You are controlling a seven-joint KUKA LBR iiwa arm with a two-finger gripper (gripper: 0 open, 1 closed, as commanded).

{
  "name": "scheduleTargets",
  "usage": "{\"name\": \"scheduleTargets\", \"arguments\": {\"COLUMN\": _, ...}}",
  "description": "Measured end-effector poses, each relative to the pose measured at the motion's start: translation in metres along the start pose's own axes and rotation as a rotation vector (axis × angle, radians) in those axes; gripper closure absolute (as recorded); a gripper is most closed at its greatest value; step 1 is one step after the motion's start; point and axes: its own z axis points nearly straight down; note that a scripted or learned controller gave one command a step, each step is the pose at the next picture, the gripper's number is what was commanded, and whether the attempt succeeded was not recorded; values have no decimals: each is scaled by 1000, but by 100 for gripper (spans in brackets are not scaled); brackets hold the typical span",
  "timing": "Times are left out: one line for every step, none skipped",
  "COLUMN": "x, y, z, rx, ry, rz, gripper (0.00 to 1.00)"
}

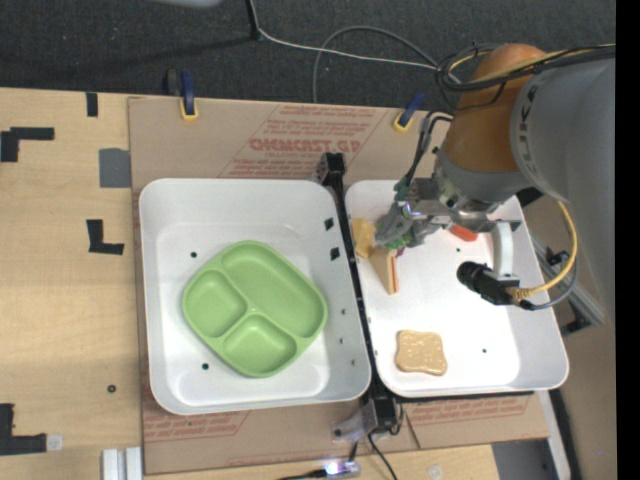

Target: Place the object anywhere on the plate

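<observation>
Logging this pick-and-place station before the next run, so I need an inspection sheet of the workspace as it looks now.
Surface: two white bins, left bin and right bin, on a cardboard sheet over a wooden bench.
Job's things: green divided plate in the left bin, nothing on it; toast-like piece in the right bin.
Clutter: yellow and tan pieces by the right bin's left wall; red item partly hidden under the arm.
Grippers: claw over the right bin, above the yellow and tan pieces.
Cables: thin cable across the dark floor; yellow cable at the wrist.
Surroundings: clamps on the cardboard's far edge.
</observation>
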Motion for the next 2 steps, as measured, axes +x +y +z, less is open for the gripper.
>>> {"name": "scheduleTargets", "arguments": {"x": 50, "y": 21, "z": 6, "rx": 1, "ry": 0, "rz": 1, "gripper": 100}}
{"name": "scheduleTargets", "arguments": {"x": 106, "y": 46, "z": -9, "rx": -1, "ry": -1, "rz": 1, "gripper": 100}}
